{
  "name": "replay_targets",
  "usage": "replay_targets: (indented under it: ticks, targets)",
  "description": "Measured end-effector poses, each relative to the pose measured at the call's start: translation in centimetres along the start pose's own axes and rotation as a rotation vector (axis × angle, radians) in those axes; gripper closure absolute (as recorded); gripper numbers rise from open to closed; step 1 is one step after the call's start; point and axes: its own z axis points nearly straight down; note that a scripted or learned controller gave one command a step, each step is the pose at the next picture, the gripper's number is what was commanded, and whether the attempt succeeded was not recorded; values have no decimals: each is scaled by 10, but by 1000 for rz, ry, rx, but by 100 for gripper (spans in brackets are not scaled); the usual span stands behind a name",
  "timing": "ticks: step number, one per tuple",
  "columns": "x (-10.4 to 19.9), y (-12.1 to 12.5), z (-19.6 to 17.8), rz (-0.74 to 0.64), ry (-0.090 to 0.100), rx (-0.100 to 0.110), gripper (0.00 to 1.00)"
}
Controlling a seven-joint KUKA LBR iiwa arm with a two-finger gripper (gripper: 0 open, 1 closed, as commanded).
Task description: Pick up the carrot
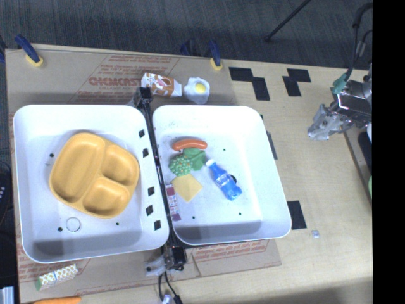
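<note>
Carrot [190, 144], one of four items in the right bin [272, 195] with one green toy [181, 165], one cheese slice [188, 187] and one bottle [223, 180], lies well apart from the gripper [324, 126], whose grip I cannot tell.

I see my end effector [324, 126] at the right side of the view, out past the right edge of the table's white part and a bit toward the far side. It looks grey and shiny. It points down and to the left. Behind it, more of my arm's wrist shows as a dark and silver block with a bit of green on it. The rest of my arm goes off the right edge. Nothing sits in my end effector.
</note>
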Motion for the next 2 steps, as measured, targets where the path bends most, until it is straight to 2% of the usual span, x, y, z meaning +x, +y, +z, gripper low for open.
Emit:
replay_targets:
  ticks: [2]
  targets:
    - [1, 1, -21, -15, -1, 0, 100]
